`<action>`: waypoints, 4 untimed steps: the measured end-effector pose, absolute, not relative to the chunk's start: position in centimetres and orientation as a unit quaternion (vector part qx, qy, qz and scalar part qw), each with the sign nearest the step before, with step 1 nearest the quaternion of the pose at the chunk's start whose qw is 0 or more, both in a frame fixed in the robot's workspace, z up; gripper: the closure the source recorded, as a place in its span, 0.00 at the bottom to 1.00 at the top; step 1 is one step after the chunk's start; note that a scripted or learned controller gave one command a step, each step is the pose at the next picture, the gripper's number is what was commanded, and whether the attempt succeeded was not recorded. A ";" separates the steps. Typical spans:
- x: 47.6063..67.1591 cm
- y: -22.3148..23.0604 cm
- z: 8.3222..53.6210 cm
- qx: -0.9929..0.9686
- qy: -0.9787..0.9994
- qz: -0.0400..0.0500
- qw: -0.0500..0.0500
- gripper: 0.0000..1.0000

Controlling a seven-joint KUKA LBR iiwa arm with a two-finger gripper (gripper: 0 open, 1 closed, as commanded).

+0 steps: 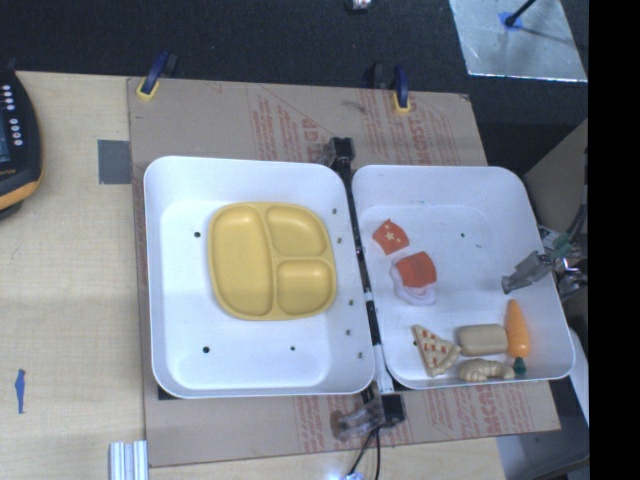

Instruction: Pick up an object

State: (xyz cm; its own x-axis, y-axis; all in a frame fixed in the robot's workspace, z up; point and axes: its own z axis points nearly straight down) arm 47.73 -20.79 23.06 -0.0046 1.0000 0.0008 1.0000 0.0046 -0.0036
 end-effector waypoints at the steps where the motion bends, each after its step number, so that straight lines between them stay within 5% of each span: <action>1: 51.7 -21.1 15.4 -0.704 -0.710 0.002 0.004 0.00; 2: 59.7 -8.7 9.0 -0.701 -0.713 -0.002 0.001 0.00; 3: 65.7 -9.7 9.3 -0.705 -0.709 -0.001 -0.001 0.00; 4: 64.3 -9.4 9.2 -0.706 -0.708 0.002 0.002 0.00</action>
